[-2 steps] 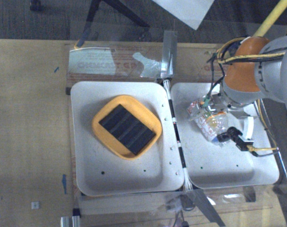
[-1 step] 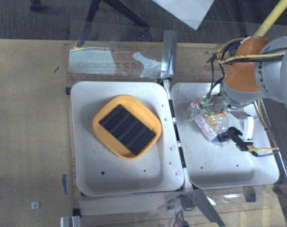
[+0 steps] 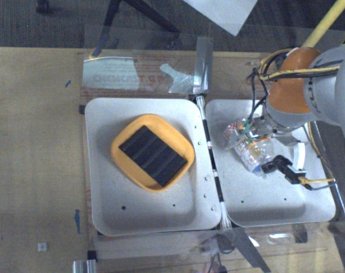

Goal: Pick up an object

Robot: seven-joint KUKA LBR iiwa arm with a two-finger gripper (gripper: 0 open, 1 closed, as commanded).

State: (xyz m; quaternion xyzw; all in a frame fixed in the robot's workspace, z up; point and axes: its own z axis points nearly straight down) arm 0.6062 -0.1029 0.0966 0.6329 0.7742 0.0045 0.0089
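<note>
Crinkled clear plastic packet (image 3: 249,144) with colourful print, right bin (image 3: 286,209).

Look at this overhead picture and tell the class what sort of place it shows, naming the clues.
Probably a robotics lab bench rather than a home or factory. Clues: a grey and orange robot arm reaching over two shallow white bins, a plywood bench with taped fittings, and an office chair base on carpet behind.

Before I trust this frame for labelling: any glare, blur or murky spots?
Camera view: lighting is even and soft, shadows faint; the orange pad in the left bin is sharp; the crinkled clear wrapper in the right bin is washed out and hard to outline; the tool's tip merges with it.
</note>
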